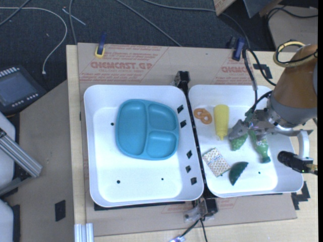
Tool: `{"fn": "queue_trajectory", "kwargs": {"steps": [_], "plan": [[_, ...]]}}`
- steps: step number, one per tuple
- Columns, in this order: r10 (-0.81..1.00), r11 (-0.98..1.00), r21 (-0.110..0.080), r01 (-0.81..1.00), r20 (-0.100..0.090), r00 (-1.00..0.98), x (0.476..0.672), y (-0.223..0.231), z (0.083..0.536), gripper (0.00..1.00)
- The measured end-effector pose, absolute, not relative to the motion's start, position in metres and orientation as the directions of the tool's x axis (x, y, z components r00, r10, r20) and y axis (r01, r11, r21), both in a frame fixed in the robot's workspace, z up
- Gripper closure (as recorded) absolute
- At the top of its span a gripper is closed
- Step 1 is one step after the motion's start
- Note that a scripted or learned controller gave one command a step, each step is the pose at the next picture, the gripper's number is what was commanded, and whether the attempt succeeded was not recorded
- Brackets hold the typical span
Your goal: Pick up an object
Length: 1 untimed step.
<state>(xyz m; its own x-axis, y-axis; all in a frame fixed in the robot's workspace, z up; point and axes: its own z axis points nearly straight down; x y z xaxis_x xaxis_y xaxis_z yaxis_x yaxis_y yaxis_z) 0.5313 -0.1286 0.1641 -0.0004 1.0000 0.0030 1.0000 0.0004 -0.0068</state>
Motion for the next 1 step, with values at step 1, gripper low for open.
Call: {"fn": "queue_trajectory", "kwargs": {"steps": [1], "plan": [[1.000, 0.000, -0.009, 1.000, 0.003, 0.000, 0.5249, -0.1249, 0.1019, 0.00]]}}
